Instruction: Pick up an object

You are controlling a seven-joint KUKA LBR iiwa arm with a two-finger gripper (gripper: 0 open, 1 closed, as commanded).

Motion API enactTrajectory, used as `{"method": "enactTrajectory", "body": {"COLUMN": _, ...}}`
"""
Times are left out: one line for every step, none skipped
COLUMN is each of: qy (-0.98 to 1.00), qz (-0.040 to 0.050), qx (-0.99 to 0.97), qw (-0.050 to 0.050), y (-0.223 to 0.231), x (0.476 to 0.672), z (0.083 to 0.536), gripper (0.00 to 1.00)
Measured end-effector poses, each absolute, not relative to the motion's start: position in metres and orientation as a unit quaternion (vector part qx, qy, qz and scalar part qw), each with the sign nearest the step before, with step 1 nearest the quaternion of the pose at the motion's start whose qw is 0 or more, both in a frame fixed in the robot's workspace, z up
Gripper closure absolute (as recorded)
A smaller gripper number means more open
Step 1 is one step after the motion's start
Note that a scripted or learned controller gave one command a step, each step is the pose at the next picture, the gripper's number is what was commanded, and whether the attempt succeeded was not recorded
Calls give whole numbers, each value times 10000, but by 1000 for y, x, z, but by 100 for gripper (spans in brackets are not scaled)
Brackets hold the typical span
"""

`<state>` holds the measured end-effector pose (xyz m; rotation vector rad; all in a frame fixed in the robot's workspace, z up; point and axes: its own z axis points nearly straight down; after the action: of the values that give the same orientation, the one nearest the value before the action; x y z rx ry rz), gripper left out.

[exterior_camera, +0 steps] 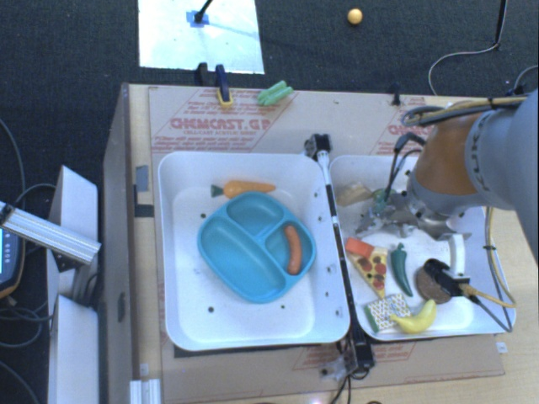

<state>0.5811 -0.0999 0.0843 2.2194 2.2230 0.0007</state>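
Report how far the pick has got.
Done: the arm has reached over the right bin, with the gripper low near its upper left part. In hand: nothing shows between its fingers. Left: grasp and lift one item, such as the pizza slice, green pepper or banana, all lying in that bin.

Dark carpet floor (67, 49) w/ white sheet (168, 32), small orange ball (354, 16), cables; brown bench board (253, 120).
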Motion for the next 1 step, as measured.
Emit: {"method": "enactTrajectory", "body": {"qy": 7085, "qz": -11, "qx": 7057, "qw": 1, "y": -106, "x": 652, "z": 85, "gripper": 0}}
